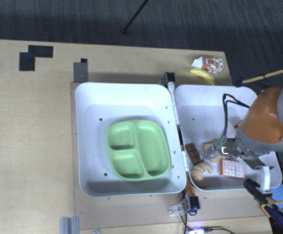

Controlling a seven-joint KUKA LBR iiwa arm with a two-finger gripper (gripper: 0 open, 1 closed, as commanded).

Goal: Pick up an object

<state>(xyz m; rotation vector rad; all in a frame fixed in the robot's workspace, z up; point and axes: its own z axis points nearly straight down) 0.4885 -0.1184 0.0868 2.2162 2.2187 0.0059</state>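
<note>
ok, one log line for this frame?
arm: over right bin | gripper: low, by croissant, chocolate bar | left bin: green tray

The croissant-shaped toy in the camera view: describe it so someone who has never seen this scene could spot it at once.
Start at the right-hand white bin, where the arm reaches in. In its near-left corner lies a tan, curved croissant-shaped toy, just left of an orange-and-white printed carton and below a dark brown chocolate-bar-like block. It is the one rounded, crescent-shaped piece; those neighbours are flat and rectangular.

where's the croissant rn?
The croissant lies in the right bin, near its front-left corner, just below the chocolate bar and left of the small carton.
</note>
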